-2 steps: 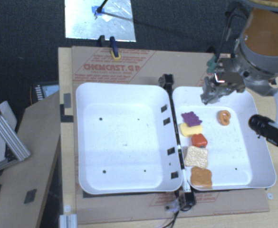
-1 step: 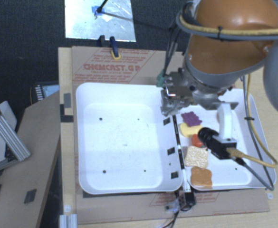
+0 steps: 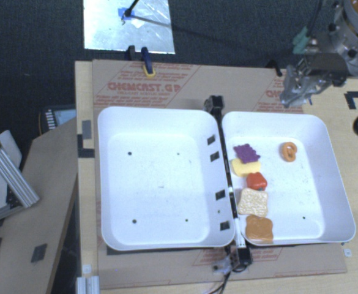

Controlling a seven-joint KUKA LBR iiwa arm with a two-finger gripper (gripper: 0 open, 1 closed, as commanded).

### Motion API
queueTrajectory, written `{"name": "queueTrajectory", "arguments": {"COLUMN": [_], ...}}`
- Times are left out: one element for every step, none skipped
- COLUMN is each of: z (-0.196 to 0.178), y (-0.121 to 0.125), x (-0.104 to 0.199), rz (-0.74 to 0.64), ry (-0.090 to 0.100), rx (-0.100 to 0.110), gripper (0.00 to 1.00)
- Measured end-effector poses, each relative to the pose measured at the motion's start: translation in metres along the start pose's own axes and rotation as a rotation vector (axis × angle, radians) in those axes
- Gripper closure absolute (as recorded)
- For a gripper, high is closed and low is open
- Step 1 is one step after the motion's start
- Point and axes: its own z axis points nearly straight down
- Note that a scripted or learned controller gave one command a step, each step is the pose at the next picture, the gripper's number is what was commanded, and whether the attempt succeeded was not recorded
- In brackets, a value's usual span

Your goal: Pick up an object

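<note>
Gripper is hovering above the far rim of the right bin, off the upper right corner, and I am reading this as the approach step, with nothing picked yet. Nothing is sitting between the fingers; they are hanging bare, though I cannot tell how wide they stand.

Candidates are lying in the right bin: a purple grape piece, a yellow block, a red piece, a cracker and a toast slice are stacking along its left wall, touching in a column. An orange pretzel is sitting apart, nearest the gripper.

I am judging the pretzel the easiest target: next move calls for shifting inward over it, then descending.
</note>
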Motion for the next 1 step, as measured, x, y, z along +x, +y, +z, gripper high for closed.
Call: {"name": "queueTrajectory", "arguments": {"z": [0.0892], "y": [0.0077], "x": [0.0875], "rz": [-0.018], "ry": [-0.001], "rx": [0.025], "gripper": [1.00]}}
